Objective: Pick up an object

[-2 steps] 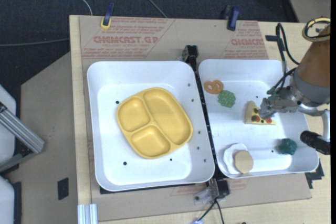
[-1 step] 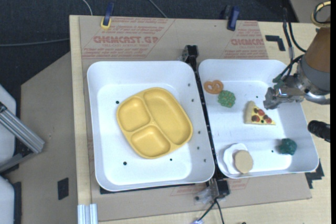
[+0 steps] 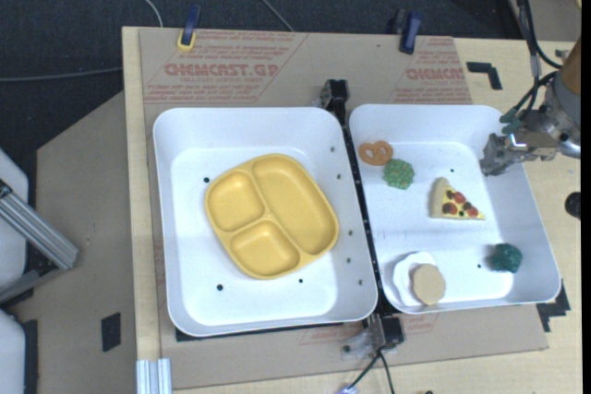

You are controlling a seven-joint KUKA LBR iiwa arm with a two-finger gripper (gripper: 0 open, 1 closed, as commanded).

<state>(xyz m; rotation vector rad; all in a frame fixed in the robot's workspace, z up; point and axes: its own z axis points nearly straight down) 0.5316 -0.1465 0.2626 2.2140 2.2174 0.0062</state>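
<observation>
In the right bin (image 3: 526, 198) lie a small brown pretzel (image 3: 376, 152), a green broccoli piece (image 3: 399, 173), a pizza slice (image 3: 453, 201), a dark green lump (image 3: 505, 257) and a tan round cookie (image 3: 428, 283) on a white disc (image 3: 406, 270). My gripper (image 3: 500, 154) hangs over the bin's upper right part, to the right of the pizza slice and above it in the view, with nothing seen between its fingers.
The left bin (image 3: 175, 198) holds a yellow three-compartment plate (image 3: 270, 214). Black clamps (image 3: 334, 93) sit between the bins at top and bottom. Blue clips (image 3: 408, 29) pin the cardboard base at the far edge. Cables run along the right side.
</observation>
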